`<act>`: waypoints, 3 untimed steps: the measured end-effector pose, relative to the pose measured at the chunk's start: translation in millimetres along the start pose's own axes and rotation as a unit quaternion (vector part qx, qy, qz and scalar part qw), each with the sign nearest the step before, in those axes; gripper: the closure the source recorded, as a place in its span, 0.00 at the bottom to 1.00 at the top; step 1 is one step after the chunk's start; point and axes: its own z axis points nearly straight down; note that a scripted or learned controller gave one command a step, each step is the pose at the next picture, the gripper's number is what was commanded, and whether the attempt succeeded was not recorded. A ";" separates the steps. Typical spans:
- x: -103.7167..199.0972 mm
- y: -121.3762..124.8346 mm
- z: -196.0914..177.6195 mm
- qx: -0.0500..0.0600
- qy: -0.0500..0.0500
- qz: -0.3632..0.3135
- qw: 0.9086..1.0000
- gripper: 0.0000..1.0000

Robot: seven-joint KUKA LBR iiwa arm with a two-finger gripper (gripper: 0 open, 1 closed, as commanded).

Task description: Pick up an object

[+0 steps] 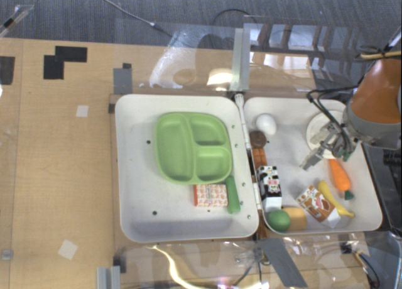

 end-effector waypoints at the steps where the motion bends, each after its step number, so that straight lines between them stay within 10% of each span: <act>1: 9.7 -5.4 -0.3 -0.002 -0.003 0.035 0.999 0.00; 3: 11.3 -9.2 -0.8 -0.001 -0.004 0.055 0.998 0.00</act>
